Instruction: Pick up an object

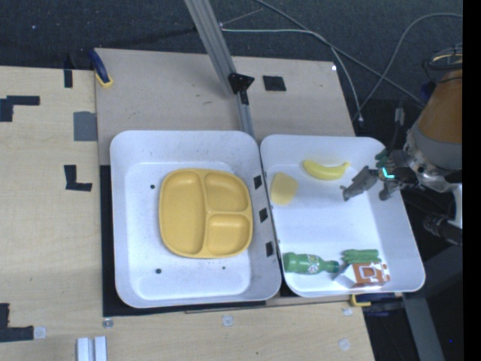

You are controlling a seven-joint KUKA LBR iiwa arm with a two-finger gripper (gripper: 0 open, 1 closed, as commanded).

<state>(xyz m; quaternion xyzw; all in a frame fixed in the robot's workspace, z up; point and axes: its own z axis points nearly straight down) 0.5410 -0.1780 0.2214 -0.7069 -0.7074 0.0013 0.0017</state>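
Note:
The right bin (391, 224) holds a yellow banana (325, 169) near its far edge, a pale yellow wedge-shaped piece (283, 189) by its left wall, a green bottle (309, 263) lying on its side at the front, and a small green, orange and white carton (366, 269) next to the bottle. My gripper (370, 184) hangs over the bin's right side, a little right of the banana. Its two dark fingers (356, 186) are spread apart with nothing between them.
The left bin (128, 201) holds a yellow divided plate (205, 213). A grey metal pole (214, 32) slants in from the top toward the gap between the bins. Cables run across the dark floor behind the bench.

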